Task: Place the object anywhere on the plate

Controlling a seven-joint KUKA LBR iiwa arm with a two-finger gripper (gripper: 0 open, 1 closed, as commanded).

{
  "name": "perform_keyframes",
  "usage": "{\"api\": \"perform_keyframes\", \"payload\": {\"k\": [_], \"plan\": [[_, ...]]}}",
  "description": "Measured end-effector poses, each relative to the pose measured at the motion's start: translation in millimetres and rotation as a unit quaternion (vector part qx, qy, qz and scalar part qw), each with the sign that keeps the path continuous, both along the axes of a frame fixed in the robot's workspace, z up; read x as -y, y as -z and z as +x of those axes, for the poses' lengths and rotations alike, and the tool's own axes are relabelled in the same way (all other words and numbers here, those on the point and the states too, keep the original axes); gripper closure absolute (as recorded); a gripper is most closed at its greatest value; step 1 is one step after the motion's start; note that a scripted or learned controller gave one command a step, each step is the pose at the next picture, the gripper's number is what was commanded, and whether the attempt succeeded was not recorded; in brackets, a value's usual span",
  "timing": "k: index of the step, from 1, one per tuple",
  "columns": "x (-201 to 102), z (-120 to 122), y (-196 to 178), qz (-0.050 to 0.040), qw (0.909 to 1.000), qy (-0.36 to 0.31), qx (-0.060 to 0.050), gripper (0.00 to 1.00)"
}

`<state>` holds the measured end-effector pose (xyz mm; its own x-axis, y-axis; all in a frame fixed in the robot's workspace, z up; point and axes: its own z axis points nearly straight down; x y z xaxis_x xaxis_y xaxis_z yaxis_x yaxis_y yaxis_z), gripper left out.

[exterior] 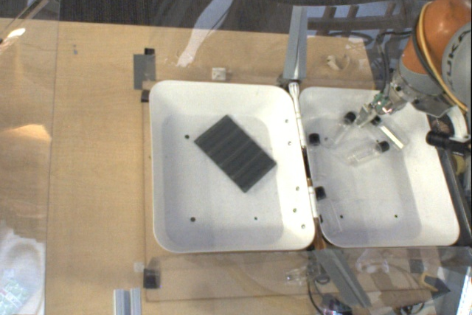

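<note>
The gripper [366,129] hangs over the right white bin [383,221]; its jaws' state is unclear. Well left of them, past both bins' rims, the dark, ribbed, square plate [235,153] lies flat in the left bin [173,217].

No text, label, brand, number or sign can be read on the bench [88,158] or the bins upon it.

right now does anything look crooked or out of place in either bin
The dark ribbed plate lies turned at an angle in the left bin, its edges diagonal to the bin walls. In the right bin, the end effector sits over small clear pieces scattered near the top. Nothing looks spilled or broken.
</note>
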<state>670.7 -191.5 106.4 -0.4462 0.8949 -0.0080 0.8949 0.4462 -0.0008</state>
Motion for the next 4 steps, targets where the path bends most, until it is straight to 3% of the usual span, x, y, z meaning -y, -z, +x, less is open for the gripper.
{"api": "perform_keyframes", "payload": {"k": [1, 2, 3, 4], "plan": [[-3.5, -1.6, 1.8, 0.0035, 1.0000, -0.002, -0.005, 0.00], [-4.0, 1.8, -11.1, 0.0005, 1.0000, -0.004, 0.002, 1.00], [-5.8, 0.7, -10.0, 0.0028, 1.0000, -0.004, -0.002, 0.00], [-6.7, 3.5, -22.9, 0.0008, 1.0000, -0.006, 0.005, 1.00]]}}
